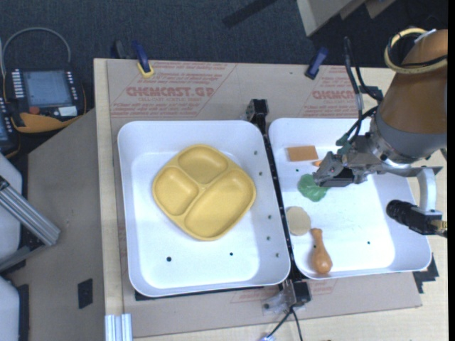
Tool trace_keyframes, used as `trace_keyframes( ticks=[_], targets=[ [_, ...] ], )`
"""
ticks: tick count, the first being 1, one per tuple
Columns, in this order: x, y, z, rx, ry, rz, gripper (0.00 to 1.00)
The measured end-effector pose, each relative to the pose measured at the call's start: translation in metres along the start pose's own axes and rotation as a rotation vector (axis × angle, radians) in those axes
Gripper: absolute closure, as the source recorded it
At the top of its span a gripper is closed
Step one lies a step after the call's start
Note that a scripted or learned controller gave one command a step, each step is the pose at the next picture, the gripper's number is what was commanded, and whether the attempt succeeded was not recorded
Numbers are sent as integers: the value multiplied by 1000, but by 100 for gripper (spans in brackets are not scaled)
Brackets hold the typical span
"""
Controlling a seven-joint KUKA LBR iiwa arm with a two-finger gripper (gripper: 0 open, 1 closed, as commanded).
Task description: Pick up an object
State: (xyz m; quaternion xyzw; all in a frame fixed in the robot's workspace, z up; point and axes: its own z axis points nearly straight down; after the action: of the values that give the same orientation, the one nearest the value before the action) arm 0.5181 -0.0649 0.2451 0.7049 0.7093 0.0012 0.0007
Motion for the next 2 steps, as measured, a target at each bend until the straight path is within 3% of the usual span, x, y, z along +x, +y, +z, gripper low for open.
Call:
trace_keyframes(
  ticks=[1,2],
  targets=[
    [52,13,7,2,0,0,100],
    [95,44,4,-1,0,0,100]
  ],
)
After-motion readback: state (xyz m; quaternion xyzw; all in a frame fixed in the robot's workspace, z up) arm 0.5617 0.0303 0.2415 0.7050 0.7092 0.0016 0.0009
